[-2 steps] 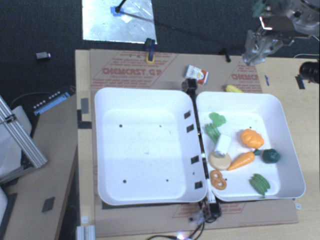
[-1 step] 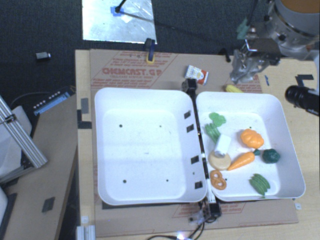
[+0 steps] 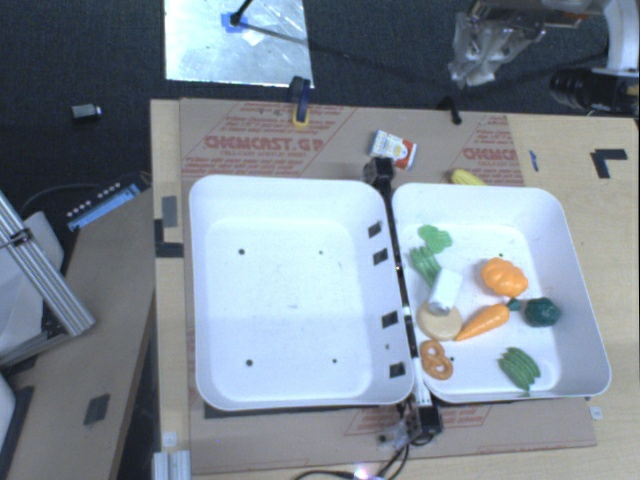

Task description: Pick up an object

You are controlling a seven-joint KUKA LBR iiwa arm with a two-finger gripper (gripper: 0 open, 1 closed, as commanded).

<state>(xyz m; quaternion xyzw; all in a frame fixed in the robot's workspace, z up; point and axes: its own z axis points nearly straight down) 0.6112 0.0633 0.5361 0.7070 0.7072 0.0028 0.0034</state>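
The right bin [image 3: 570,258] holds several toy foods: an orange pepper [image 3: 503,277], a carrot [image 3: 484,320], a dark green broccoli piece [image 3: 542,312], a green pea pod [image 3: 519,366], a pretzel [image 3: 436,359], a round beige piece [image 3: 439,321], a white block [image 3: 446,287] and a light green leafy piece [image 3: 430,251]. My gripper [image 3: 478,60] hangs high at the top of the view, beyond the bench's far edge and well away from the bins. Nothing is visible between its fingers.
The left bin [image 3: 215,218] sits beside the right one. Behind the bins lie a small white and red carton [image 3: 393,148] and a yellow piece [image 3: 466,178] on the cardboard. A yellow and blue clamp [image 3: 299,102] stands at the bench's far edge.
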